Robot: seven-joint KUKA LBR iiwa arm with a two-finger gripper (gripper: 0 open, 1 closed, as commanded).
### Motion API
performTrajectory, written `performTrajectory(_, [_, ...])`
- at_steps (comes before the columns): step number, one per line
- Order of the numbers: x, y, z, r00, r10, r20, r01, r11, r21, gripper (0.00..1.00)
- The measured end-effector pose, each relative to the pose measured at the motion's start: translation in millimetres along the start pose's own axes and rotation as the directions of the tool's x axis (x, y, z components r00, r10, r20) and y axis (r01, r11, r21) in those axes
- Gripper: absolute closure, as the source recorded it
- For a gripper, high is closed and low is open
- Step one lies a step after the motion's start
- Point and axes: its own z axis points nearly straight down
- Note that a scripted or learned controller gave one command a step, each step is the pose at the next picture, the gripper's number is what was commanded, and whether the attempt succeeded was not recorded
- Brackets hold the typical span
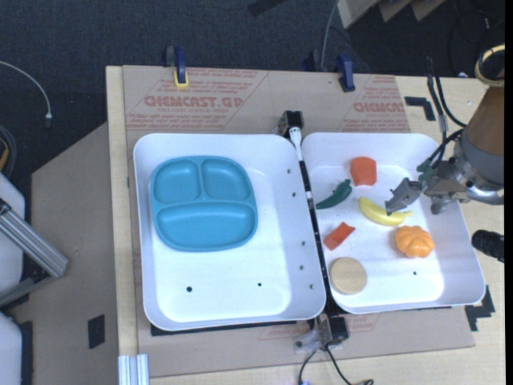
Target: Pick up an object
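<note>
On a table (240,95) carrying two white bins, the left bin (160,295) holds a blue divided plate (205,203), while the right bin (457,279) toward the table's right edge holds the pickable items: a tan disc (349,275), an orange fruit (414,241), a yellow banana (380,212), a green pepper (335,195) and two small red pieces. The robot's jaws (417,197), spread apart and holding nothing, hover at the banana's right end. A clean pick likely means centring over the banana's middle, descending straight, and closing across its narrow width.
</note>
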Motion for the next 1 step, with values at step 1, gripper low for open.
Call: performTrajectory(1, [0.5, 2.8, -7.7, 1.000, -0.004, 0.003, 0.004, 1.000, -0.015, 0.00])
